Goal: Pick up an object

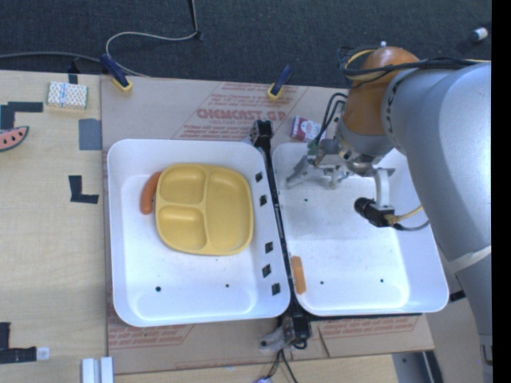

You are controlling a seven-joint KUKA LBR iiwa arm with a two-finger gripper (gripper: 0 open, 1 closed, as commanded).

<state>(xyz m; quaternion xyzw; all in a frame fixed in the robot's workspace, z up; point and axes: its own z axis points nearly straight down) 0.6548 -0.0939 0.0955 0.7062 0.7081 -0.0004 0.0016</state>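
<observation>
Working from the yellow divided plate (204, 208) as my anchor, and sweeping left to right. Pressed against the plate's left rim is a small orange sausage-shaped piece (148, 194), partly tucked beside it, both lying in the left bin (128, 294). The plate itself sits flat in the upper middle of that bin. I judge it to be stiff moulded plastic, light, smooth and a bit slippery; lying flat like that it offers little except its raised rim, so a pinch over the edge is the only sensible hold, and a poor one from above.

Right of the plate, past the divider where the two bins meet, a second orange piece (298, 274) lies at the lower left edge of the right bin (415, 294), hard against the wall. I'd guess both orange pieces are light toy food, rounded and inclined to roll or squirt out; best taken across the narrow middle. The one by the wall leaves little room for a finger on that side, so the one beside the plate isn't easy either.

Further right and above the plate's level, the gripper (319, 171) hangs over the upper part of the right bin, its fingers spread apart with nothing between them. It stands well apart from either orange piece, so I reckon the approach is not yet made.
</observation>
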